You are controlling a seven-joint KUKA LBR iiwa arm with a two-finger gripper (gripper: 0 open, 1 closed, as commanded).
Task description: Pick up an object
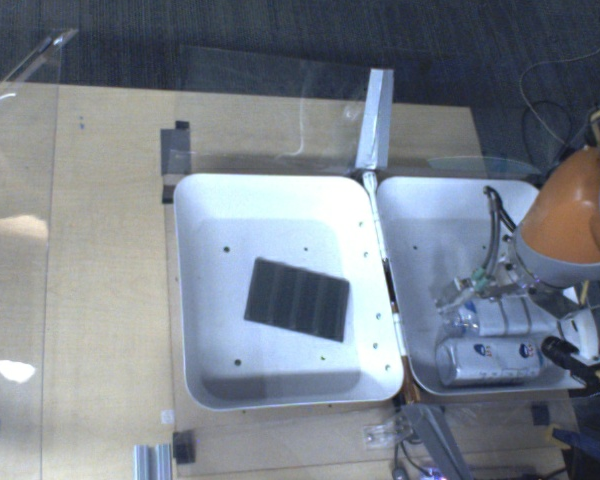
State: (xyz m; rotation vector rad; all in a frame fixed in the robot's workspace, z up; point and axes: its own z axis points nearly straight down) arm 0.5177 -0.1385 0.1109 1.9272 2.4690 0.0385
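In the camera view, a dark ribbed pad (297, 299) lies flat near the middle of the left bin (205, 208), tilted slightly, its long edge running from ten toward four o'clock. The arm (570, 218) enters at three o'clock over the right bin (420, 218). Its gripper (477, 293) hangs low just above a silvery packet (490, 361) at the bin's six o'clock wall; whether it grasps anything I cannot tell.
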